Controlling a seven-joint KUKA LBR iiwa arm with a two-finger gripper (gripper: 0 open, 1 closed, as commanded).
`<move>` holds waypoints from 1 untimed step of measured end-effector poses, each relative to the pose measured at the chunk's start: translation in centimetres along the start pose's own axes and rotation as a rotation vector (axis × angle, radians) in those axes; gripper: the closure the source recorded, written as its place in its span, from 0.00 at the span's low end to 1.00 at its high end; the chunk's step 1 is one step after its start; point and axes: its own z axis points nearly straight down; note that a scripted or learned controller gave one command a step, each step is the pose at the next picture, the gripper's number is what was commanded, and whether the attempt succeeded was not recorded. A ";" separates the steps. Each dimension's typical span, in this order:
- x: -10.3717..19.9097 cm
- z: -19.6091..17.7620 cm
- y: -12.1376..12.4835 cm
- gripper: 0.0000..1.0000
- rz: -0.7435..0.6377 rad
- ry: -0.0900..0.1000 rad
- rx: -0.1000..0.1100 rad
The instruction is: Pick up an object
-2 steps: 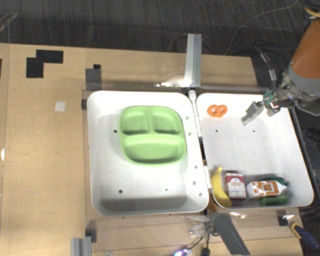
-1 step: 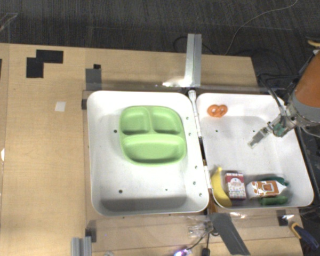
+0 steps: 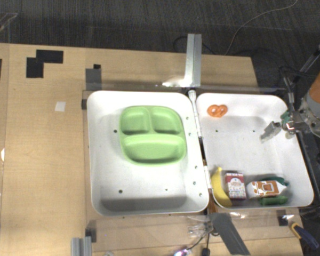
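My gripper (image 3: 280, 129) hangs over the right side of the right bin (image 3: 245, 143), near its right rim. It is open, with nothing between its fingers. Along the bin's front wall lie a yellow banana (image 3: 218, 187), a small red carton (image 3: 234, 186), an orange and white carton (image 3: 265, 187) and a green item (image 3: 273, 200), well below the gripper in the view. An orange pretzel-shaped toy (image 3: 217, 111) rests in the far left corner of the same bin.
A green divided plate (image 3: 151, 134) sits in the left bin (image 3: 104, 159). A metal post (image 3: 194, 60) stands behind the divider between the bins. The wooden bench (image 3: 37, 153) stretches to the left.
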 end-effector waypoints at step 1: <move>0.1 4.2 -0.1 0.00 -0.100 0.001 0.001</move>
